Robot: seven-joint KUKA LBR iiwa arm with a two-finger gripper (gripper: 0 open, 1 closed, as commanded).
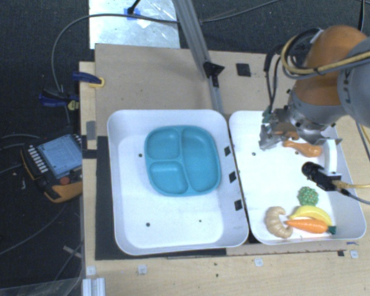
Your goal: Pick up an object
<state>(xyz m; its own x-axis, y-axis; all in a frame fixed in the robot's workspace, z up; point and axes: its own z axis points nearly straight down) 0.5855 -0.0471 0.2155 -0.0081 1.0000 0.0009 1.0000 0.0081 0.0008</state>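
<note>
My gripper hangs low over the far left part of the right bin, reaching in from the right. An orange-brown toy piece lies just to its right, half tucked under the wrist. Along the bin's near right corner lie a tan croissant-like toy, a yellow banana, an orange carrot and a small green broccoli. I see nothing between the gripper and the bin floor.
The left bin holds a blue divided plate. A grey pole slants across the far side of the bench. Clamps and a handheld device lie off the bench at left.
</note>
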